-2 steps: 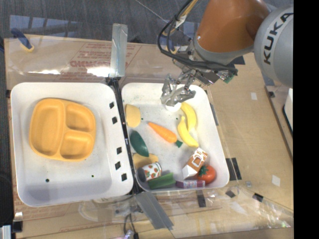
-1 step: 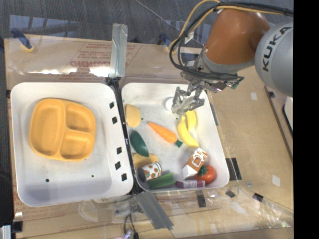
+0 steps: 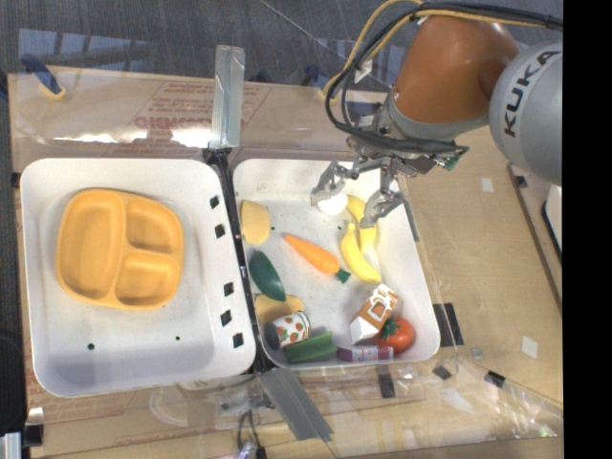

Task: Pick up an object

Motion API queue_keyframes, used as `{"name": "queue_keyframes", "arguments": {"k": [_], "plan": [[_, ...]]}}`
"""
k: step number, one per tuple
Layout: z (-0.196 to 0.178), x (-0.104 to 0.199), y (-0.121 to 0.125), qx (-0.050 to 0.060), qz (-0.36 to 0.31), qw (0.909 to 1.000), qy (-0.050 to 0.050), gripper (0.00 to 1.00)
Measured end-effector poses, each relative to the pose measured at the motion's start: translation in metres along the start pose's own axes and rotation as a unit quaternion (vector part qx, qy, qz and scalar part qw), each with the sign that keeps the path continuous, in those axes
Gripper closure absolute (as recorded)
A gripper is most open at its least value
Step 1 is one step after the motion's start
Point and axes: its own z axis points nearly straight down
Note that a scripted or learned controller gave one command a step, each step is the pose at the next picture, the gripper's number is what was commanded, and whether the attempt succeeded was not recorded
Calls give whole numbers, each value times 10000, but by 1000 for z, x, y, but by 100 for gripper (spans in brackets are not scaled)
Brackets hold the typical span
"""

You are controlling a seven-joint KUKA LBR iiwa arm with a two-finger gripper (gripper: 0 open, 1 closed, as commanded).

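Gripper (image 3: 356,197) spread wide, holding nothing, hovering upper centre-right of frame over right bin (image 3: 421,285). Banana (image 3: 359,247) lies just below fingertips, beside carrot (image 3: 311,253). Judged light, rigid plastic, smooth, slippery; best grasp across narrow mid-body.

A divided plate (image 3: 120,247) lies in the left bin (image 3: 43,352). The right bin (image 3: 427,309) holds a carrot (image 3: 314,253), with a banana (image 3: 359,248) just right of it.
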Motion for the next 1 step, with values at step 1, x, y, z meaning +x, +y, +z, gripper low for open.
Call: {"name": "queue_keyframes", "arguments": {"k": [1], "plan": [[99,-13,23,109,-96,9999,-32,0]]}}
